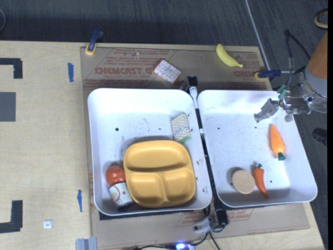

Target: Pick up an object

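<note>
We see the gripper at the upper right part of the right bin, hanging over the bare white floor, with the arm reaching in from the right side. Nothing is between its fingers, and whether the jaws are released or clenched we cannot tell, because they are too small and blurred. So we judge that the task is at the approach step: no object is taken yet. The nearest candidate is the orange carrot, lying just below the gripper in the same bin. Near the front wall lie a second carrot and a round wooden disc, touching each other. The left bin holds a yellow tray, a small can and a patterned packet. For the next move, we think the gripper must go down over the near carrot with its fingers across the narrow body.
</note>
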Controlling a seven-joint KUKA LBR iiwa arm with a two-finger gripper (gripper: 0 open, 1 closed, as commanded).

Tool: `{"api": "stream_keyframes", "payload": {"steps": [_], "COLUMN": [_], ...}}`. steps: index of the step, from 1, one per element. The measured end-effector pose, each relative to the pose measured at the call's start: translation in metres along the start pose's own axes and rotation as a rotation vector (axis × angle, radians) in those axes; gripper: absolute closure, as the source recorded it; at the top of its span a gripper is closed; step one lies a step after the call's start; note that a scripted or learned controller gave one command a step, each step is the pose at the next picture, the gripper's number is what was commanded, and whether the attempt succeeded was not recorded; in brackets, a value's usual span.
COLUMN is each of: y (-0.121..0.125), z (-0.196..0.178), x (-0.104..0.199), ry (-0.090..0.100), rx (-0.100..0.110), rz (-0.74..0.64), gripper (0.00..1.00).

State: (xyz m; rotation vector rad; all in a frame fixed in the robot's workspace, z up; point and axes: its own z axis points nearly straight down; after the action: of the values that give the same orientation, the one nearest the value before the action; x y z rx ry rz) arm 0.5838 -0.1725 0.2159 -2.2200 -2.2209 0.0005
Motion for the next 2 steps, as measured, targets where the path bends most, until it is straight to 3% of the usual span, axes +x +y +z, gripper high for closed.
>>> {"api": "stream_keyframes", "payload": {"steps": [1, 2], "y": [-0.014, -0.082], "z": [0.131, 0.131], "x": [-0.010, 0.028], "ry": [0.000, 0.000], "rx": [-0.003, -0.002], "rz": [0.000, 0.002], "gripper": [0.00, 0.00]}}
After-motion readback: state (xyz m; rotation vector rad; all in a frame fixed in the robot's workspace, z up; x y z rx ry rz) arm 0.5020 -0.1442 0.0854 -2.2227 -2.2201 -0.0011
